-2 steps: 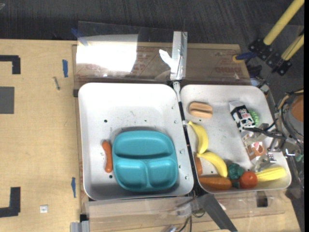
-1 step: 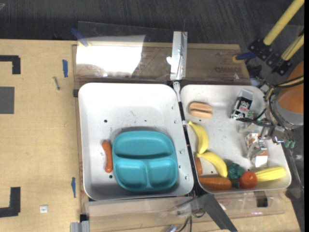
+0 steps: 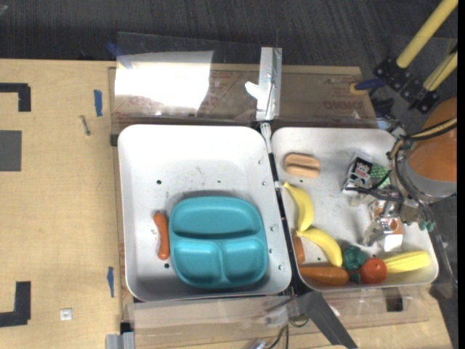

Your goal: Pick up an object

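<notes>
Approach step: your gripper [image 3: 381, 220] hangs low over the right bin [image 3: 330, 138], its grip state impossible to tell, just above the yellow block [image 3: 407, 262] and tomato [image 3: 373, 270]; next, you need a centred descent.

The arm [image 3: 434, 158] enters from the right edge as a rounded body, with a broad orange band across it and a grey rim beneath. Thin dark cables curve around its left side. Below the band, the gripper [image 3: 383, 220] is a compact assembly of dark and metallic parts, with pale silvery elements and a small orange-red patch near its lower end. Finer details such as screws or markings are too small to resolve.
</notes>
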Robot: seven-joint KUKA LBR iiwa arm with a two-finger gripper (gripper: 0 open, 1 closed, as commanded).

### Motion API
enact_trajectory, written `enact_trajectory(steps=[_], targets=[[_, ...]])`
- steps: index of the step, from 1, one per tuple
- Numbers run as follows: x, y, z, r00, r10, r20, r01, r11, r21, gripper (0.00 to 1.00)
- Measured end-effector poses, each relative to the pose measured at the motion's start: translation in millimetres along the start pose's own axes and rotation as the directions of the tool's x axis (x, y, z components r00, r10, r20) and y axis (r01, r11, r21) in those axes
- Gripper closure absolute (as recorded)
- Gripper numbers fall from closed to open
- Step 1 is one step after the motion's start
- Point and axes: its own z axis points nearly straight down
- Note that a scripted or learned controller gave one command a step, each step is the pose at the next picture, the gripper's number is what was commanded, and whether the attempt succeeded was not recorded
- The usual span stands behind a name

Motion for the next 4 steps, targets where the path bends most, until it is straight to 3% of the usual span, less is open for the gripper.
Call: enact_trajectory(steps=[1,2,3,4], targets=[[-95,-20,3,0.988,-0.153,-0.005,0.153,0.988,-0.006,0.0],[-52,-23,2,0.999,0.049,-0.004,-0.049,0.999,-0.003,0.0],[-57,-23,-13,0.999,0.048,0.012,-0.048,0.999,0.0,1.0],[-110,-20,-130,0.982,0.191,0.005,-0.191,0.982,-0.001,1.0]])
